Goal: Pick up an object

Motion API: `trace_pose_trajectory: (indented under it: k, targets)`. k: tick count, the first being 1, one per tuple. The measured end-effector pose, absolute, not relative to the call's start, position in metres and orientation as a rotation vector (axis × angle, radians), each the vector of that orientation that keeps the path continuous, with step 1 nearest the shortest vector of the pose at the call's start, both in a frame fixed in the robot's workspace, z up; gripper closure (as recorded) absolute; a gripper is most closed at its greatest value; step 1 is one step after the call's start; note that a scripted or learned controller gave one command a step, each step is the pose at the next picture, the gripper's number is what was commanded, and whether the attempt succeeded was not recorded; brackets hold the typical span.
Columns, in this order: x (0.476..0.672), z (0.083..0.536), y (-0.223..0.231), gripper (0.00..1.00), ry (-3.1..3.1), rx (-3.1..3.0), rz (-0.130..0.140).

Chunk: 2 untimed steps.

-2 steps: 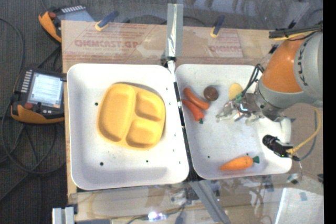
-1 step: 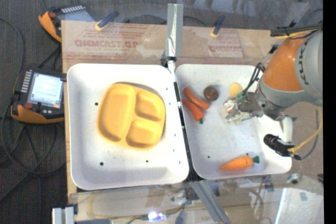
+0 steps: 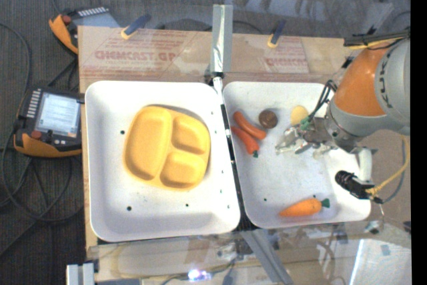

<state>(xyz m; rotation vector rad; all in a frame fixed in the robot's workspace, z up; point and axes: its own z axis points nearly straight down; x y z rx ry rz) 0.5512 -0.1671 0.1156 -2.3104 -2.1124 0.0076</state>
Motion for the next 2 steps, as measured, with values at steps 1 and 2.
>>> trace_pose_trajectory:
  k: [1,2]
  targets:
    - [0.6182,0.0886,-0.1946,0.0,-2.261,-2.192,-0.005]
    - [0.6192,0.0978,-0.1957,1.0,-2.264,-2.194,-0.003]
